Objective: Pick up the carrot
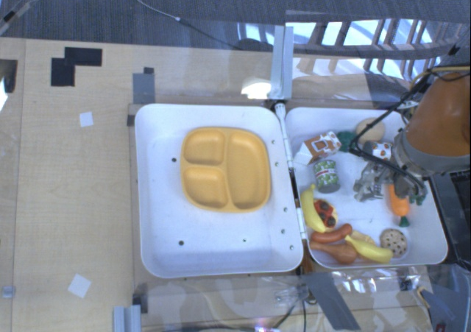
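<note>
The carrot (pixel 399 205) is a short orange piece with a green top, lying near the right wall of the right bin (pixel 434 253). My gripper (pixel 368 185), a grey metal piece, hangs low over the bin floor just left of the carrot, close beside it. Nothing shows in its grasp. The arm, with its orange band (pixel 441 124), comes in from the right and covers the bin's upper right corner.
The right bin also holds a brown carton (pixel 321 146), a green can (pixel 326 174), a banana (pixel 315 211), sausages (pixel 333 235), a yellow piece (pixel 369 250), a cookie (pixel 394 242) and a beige bun (pixel 370 130). A yellow divided plate (pixel 224 168) lies in the left bin (pixel 158 249).
</note>
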### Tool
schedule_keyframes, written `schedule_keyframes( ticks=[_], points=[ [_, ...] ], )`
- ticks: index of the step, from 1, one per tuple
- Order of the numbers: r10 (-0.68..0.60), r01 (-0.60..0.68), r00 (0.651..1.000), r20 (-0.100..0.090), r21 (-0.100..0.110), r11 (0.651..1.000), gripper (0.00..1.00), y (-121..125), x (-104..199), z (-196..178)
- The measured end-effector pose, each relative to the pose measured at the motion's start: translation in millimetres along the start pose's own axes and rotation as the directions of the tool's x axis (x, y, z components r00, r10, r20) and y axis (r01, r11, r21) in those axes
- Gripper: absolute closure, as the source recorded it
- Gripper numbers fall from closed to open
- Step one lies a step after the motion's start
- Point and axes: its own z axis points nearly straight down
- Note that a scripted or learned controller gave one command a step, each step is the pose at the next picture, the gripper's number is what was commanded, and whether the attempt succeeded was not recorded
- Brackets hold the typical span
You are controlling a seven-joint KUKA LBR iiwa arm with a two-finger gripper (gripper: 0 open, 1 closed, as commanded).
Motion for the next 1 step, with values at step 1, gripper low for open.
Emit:
schedule_keyframes(
  ticks=[1],
  points=[
    [-0.180,0.180,0.984,-0.003,0.001,0.984,1.00,-20.9,22.7,-88.8]
  ],
)
